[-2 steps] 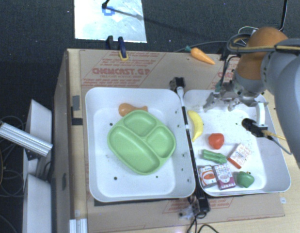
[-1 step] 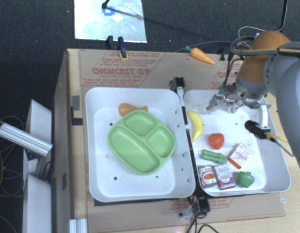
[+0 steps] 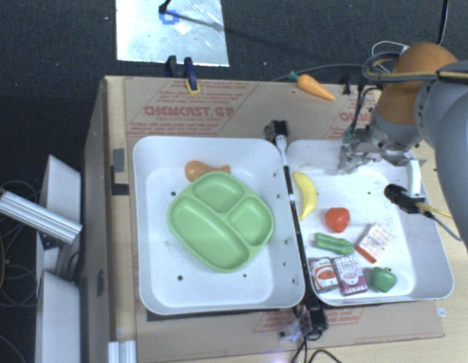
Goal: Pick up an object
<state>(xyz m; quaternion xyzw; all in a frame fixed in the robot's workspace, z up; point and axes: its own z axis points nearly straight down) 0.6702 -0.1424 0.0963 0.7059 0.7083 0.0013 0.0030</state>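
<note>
Two bins [image 3: 154, 225]: green tray [image 3: 221, 220], banana [image 3: 306, 193]

The right bin's [image 3: 434, 267] far half lies bare, while toys [image 3: 345, 257] crowd its near half.

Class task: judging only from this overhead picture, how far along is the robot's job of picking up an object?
Nothing looks done yet: the banana, tomato and green pepper all lie on the floor of the right bin. In hand: the claw sits over that bin's far end, with nothing visibly in it. Left to do: move onto an item, grip it and lift.
</note>
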